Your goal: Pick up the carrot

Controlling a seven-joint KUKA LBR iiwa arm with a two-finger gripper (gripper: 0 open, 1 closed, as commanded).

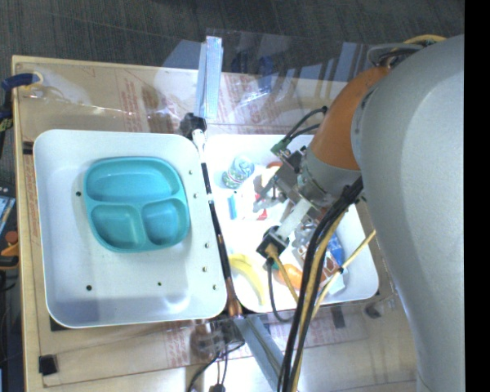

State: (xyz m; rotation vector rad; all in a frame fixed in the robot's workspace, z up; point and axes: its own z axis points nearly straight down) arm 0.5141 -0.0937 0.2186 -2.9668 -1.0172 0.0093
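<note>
So the arm (408, 137) comes in from the right and hangs low over the right bin (359, 288), with the hand (265, 193) sitting over the middle of the clutter in there. Honestly can't tell how it's set or whether it has anything, the wrist and cables (310, 300) cover too much. The carrot (289, 276) looks like the orange piece near the front of that bin, half tucked behind the black cables and just right of a banana (247, 274). Also in the right bin: a small crinkly blue-green thing (239, 171) near the back left, a little blue stick-shaped item (233, 208), and something red (261, 211) near the hand, too small to name. The left bin (57, 219) holds a teal divided tray (137, 202) with three compartments, well away from the action. Both bins sit side by side on the tabletop (106, 96).
</note>
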